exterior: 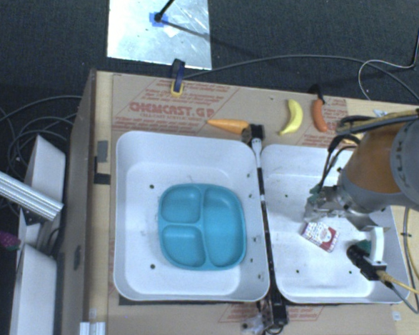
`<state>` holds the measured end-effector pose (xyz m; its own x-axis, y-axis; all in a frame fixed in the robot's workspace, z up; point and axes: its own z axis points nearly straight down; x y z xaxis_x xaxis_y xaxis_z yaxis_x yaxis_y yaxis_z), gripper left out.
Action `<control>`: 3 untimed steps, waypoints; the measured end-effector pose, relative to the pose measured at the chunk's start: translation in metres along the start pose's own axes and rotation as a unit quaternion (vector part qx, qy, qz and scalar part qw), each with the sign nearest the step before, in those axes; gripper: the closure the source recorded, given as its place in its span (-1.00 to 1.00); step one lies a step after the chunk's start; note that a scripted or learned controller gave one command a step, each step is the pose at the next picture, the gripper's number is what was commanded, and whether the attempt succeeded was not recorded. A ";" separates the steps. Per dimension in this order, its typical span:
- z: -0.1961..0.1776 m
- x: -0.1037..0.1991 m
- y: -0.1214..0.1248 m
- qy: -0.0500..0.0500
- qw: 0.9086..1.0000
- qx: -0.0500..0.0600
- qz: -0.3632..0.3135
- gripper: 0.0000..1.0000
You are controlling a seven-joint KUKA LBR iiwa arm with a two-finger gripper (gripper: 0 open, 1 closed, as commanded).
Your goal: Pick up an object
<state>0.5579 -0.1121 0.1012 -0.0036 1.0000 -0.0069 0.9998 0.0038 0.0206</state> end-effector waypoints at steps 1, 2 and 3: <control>0.000 0.000 0.000 0.000 1.000 0.000 0.000 -1.00; -0.037 -0.083 0.073 0.001 1.000 0.007 0.001 -1.00; -0.044 -0.058 0.014 0.003 1.000 0.010 0.001 -1.00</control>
